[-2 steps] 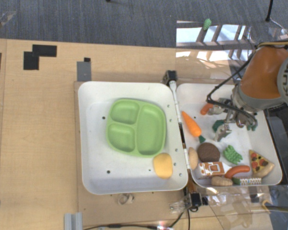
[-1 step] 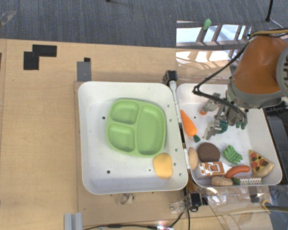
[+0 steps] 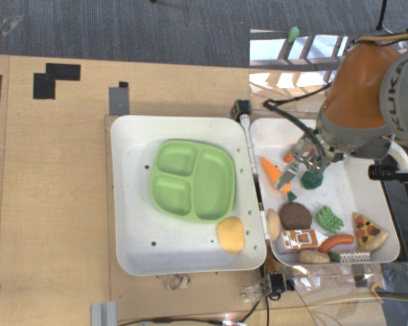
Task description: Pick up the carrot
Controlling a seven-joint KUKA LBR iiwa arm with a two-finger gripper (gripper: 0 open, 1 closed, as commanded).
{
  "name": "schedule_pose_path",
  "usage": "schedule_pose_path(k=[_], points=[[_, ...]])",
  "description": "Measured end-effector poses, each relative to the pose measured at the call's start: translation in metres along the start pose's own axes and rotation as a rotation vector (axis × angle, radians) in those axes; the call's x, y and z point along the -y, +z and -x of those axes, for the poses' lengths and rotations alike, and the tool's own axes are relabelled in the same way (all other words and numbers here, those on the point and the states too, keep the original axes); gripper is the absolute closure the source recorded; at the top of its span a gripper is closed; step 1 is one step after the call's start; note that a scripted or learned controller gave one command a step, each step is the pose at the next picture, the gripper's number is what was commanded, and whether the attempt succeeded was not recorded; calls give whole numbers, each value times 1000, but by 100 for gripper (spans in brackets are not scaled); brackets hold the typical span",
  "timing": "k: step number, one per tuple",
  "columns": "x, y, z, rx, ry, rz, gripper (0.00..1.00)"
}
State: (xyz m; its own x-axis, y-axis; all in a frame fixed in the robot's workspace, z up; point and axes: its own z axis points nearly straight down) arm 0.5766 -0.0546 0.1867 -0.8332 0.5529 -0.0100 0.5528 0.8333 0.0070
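Over the right bin [image 3: 367, 202] we see the carrot [image 3: 270, 170], a small orange wedge lying near the bin's left wall, its thick end up and to the left and its tip pointing down toward the gripper [image 3: 290, 180]. The gripper hangs just beside the carrot's lower end, close to touching it, but we cannot tell whether its fingers are spread or pressed together, and we see nothing pinched between them.

We judge the carrot to be a toy: light, stiff, and smooth enough to be slippery. Its taper matters. A pinch near the tip would likely squeeze it out, so we would take hold across the middle or toward the thicker end, with the closing line square to its long axis. Being light, it may skid or swing round if one finger meets it first, and the nearby wall leaves little room on that side.

Broccoli [image 3: 313, 178] sits just beside the gripper on the other side. A cookie [image 3: 296, 215] lies below, apart from the carrot. The left bin [image 3: 132, 250] holds a green plate [image 3: 192, 180].
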Motion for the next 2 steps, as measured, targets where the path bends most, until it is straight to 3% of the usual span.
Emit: schedule_pose_path(k=[1,2], points=[[16,84,31,-7,241,-6,0],[12,69,34,5,231,1,100]])
